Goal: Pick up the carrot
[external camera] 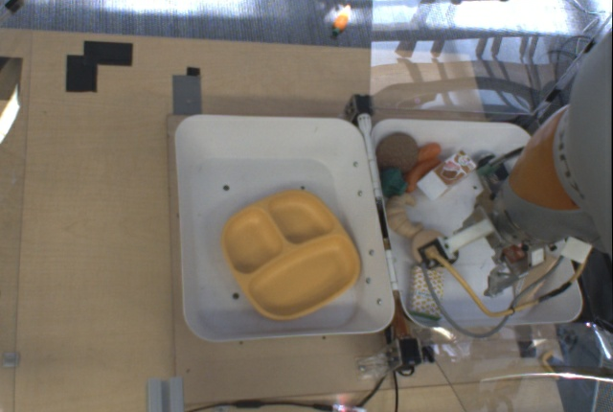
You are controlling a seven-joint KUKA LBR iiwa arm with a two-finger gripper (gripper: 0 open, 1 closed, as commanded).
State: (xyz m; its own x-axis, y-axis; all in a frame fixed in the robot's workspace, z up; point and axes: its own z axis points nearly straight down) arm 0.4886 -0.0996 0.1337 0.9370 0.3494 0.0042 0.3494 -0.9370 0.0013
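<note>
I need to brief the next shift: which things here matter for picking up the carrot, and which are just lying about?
Belongs to the job:
carrot, at the back of the right bin
gripper, low over the same bin

Just lying about:
yellow divided plate in the left bin
brown round item
teal item
small carton

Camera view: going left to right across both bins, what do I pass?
Yellow plate → brown ball → carrot → small carton → end effector.
</note>
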